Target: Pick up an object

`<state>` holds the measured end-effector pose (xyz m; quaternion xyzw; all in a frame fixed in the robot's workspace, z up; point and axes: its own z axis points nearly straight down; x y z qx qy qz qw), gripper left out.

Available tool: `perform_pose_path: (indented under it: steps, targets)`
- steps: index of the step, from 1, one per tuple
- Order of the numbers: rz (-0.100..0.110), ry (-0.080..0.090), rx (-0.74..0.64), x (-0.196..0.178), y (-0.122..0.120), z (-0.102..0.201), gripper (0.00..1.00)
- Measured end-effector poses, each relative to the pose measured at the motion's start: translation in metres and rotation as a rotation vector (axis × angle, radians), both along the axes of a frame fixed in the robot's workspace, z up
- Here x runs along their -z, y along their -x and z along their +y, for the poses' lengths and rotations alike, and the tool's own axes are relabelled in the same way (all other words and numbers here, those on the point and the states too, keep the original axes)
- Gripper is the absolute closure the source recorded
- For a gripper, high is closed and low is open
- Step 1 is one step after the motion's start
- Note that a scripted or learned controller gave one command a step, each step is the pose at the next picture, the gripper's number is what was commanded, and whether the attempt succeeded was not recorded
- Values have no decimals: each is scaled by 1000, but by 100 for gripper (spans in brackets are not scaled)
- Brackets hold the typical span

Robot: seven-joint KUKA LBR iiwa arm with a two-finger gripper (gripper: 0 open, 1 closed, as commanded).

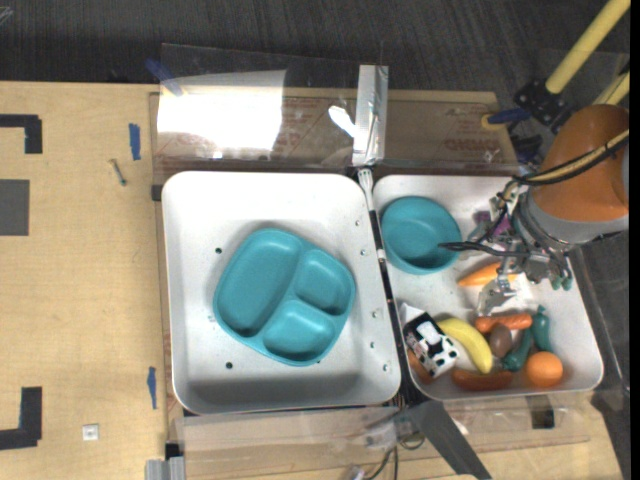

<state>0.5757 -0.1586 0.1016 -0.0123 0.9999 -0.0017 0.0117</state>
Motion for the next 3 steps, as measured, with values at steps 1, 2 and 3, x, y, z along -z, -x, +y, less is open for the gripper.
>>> perform_pose_path:
  steps: [1, 2, 3]
  targets:
    - [10, -2, 39, 13, 19, 12, 0]
    - [-2, 0, 37, -1, 15, 13, 100]
    - [0, 0, 37, 0, 15, 13, 0]
